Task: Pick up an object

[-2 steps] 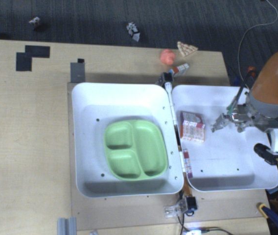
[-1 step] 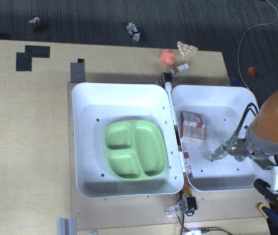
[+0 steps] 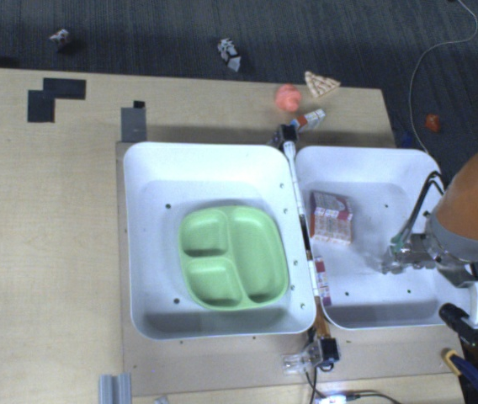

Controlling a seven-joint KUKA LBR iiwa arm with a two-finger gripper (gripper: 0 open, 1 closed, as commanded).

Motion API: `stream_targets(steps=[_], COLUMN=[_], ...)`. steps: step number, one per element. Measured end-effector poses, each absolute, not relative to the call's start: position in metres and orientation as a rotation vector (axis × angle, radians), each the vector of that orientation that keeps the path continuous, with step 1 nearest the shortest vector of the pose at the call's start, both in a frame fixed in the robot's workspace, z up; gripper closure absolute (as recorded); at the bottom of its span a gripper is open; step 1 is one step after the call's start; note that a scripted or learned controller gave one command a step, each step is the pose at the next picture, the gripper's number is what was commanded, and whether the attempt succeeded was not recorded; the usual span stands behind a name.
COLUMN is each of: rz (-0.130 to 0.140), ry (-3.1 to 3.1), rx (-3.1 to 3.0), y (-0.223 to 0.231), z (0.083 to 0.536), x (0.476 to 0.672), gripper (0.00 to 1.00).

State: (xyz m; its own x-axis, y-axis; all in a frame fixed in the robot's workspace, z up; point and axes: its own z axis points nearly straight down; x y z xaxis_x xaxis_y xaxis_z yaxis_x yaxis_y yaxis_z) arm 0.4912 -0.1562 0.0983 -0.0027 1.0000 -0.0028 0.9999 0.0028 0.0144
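A small packet with red and white print (image 3: 332, 218) lies in the right bin (image 3: 365, 171), near its left wall. A green divided tray (image 3: 232, 257) fills the middle of the left bin (image 3: 151, 225). My gripper (image 3: 393, 262) hangs low in the right part of the right bin, to the right of and slightly below the packet, apart from it. The arm's orange band (image 3: 477, 196) covers the bin's right edge.
On the bench behind the bins lie a pink ball (image 3: 288, 98), a beige wedge (image 3: 321, 83) and a small tube (image 3: 310, 120). Cables and a clip (image 3: 315, 358) sit at the front edge between the bins. Dark floor lies beyond.
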Motion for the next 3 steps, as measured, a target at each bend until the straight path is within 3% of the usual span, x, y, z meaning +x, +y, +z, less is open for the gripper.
stream_targets(steps=[1,2,3], rz=[0.013,0.017,0.017], ry=[2.216,2.216,2.216], rx=[2.210,2.206,2.206], y=[-0.156,-0.156,-0.155], z=[0.098,0.109,0.109], x=[0.491,0.493,0.493], gripper=[0.00,1.00,0.00])
